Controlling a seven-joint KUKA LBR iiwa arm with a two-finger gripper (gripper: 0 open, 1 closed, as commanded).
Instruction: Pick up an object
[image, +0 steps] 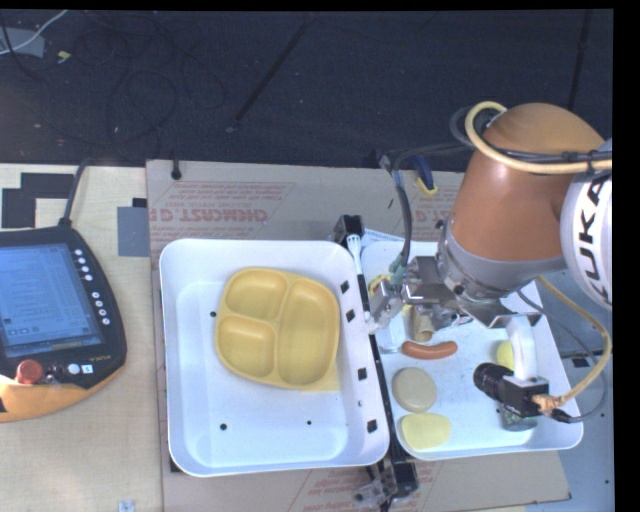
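You get bright, even light on the white bins (190, 300), which glare slightly. The far background stays dark. The arm (525, 190) casts soft shadow below itself; the picture looks mildly grainy and soft.

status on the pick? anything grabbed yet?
Done: arm is over the right bin, end effector low by the sausage. In hand: nothing visibly gripped. Left: grasp and lift; sausage, beige round piece and yellow piece lie on the bin floor.
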